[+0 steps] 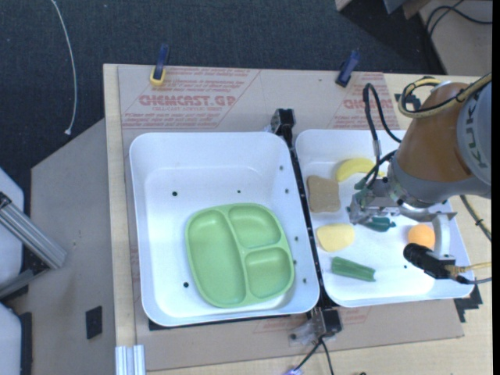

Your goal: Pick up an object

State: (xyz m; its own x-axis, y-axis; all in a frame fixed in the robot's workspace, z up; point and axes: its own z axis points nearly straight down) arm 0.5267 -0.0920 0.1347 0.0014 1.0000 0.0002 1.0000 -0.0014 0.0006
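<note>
My gripper [369, 212] hangs low over the middle of the right bin [391, 291], reaching in from the right. A small teal object [381, 224] lies right at its tip, partly under it; I cannot see whether it is held. Around the gripper lie a tan bread-like piece [323, 194] to its left, a yellow curved piece [355, 168] behind it, a pale yellow lump [336, 237] at its front left, a green stick-shaped piece [353, 269] toward the front, and an orange ball [420, 233] to its right.
The left bin [156, 170] holds a green divided tray [238, 252] toward its front. A ridge between the bins [301, 201] runs just left of the bread-like piece. The arm's body covers the right bin's far right corner.
</note>
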